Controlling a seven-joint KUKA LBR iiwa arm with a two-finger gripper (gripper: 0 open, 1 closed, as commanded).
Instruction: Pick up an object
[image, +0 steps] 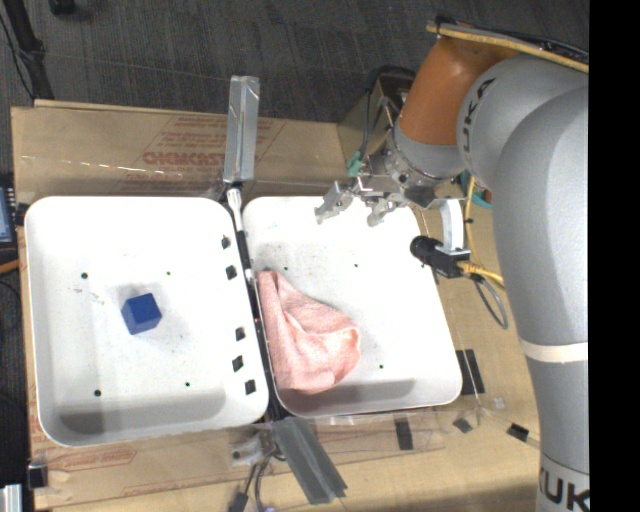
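A blue cube (141, 312) sits on the floor of the left bin (60, 400), left of its middle. A crumpled pink cloth (305, 338) lies in the right bin (425, 370), against that bin's left wall and toward the front. My gripper (355, 206) hangs over the back edge of the right bin, well behind the cloth. Its two grey fingers are spread apart with nothing between them.
A metal divider (240, 140) with black clips runs between the two bins. The grey arm (530, 200) fills the right side and overhangs the right bin's right rim. Cables (490, 290) hang beside that rim. Cardboard (120, 150) lies under the bins.
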